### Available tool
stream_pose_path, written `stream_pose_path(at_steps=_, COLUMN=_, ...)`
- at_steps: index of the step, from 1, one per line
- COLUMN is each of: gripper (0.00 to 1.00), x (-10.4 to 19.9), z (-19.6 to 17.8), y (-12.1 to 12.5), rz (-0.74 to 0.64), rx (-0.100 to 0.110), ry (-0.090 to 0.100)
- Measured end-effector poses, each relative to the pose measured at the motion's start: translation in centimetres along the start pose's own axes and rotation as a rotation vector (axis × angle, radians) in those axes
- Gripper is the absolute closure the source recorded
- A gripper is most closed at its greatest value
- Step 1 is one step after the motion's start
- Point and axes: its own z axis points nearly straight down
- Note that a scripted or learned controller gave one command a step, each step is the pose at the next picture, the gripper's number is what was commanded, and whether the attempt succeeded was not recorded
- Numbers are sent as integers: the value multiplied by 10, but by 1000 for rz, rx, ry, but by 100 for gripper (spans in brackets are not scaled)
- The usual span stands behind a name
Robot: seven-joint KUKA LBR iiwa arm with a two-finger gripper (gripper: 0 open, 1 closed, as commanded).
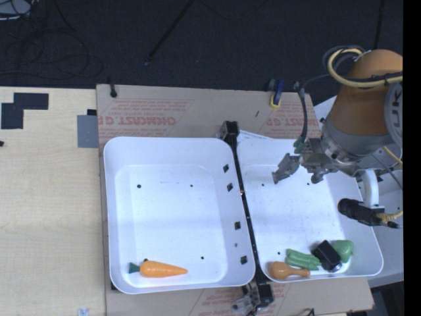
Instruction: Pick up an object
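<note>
An orange carrot point(162, 268) with a green top lies near the front left corner of the left bin point(125, 176). At the front of the right bin point(276, 206) a small cluster sits together: an orange pear-shaped piece point(287, 270), a green pod point(302, 259), a black block point(327, 255) and a light green piece point(343, 247). My gripper point(301, 172) hangs over the back part of the right bin, well behind that cluster. Its fingers stand apart and open, with nothing between them.
A black divider rail point(240, 203) runs between the two bins. The bins rest on a cardboard sheet point(171, 114) on the wooden bench point(46, 209). A black cylindrical part of the arm point(358, 210) juts over the right bin's right rim.
</note>
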Motion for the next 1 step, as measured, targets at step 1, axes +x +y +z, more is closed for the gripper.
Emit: stream_pose_path(at_steps=1, gripper=0, x=52, z=-53, y=84, rz=-6, rx=-10, ry=-1)
